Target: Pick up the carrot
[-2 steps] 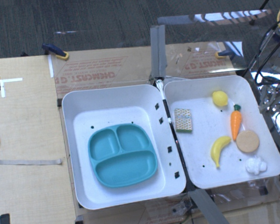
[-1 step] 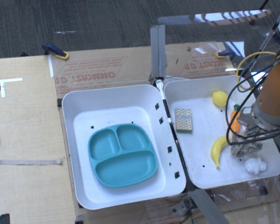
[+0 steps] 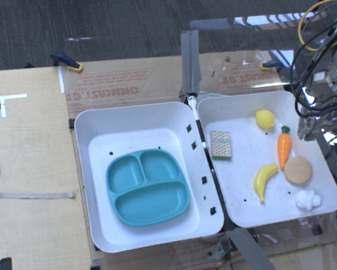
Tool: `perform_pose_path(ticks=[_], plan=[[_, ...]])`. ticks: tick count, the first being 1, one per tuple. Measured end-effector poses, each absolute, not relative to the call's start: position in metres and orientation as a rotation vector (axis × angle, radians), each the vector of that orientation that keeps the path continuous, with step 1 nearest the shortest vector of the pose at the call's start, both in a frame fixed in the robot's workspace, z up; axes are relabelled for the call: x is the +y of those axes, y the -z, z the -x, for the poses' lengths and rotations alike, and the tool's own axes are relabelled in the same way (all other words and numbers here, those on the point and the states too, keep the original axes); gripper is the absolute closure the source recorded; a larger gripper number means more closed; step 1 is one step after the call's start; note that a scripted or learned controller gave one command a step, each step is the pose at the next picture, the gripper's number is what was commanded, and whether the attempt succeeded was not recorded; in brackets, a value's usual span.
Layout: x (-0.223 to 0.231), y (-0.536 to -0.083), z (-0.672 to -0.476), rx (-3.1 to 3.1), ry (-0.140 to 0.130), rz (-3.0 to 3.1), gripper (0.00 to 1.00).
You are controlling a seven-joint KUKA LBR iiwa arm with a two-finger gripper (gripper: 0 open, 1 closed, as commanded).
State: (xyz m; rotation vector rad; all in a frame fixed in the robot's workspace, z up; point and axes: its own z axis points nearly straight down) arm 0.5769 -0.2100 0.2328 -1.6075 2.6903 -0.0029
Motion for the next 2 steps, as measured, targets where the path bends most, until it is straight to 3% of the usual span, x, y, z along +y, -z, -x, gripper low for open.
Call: perform_pose_path(ticks=[1,2], plan=[[-0.166,-0.092,-0.524,2.663,-0.001,1.660,1.00],[-0.149,-0.219,-0.528,2.729,0.002,1.542,1.00]])
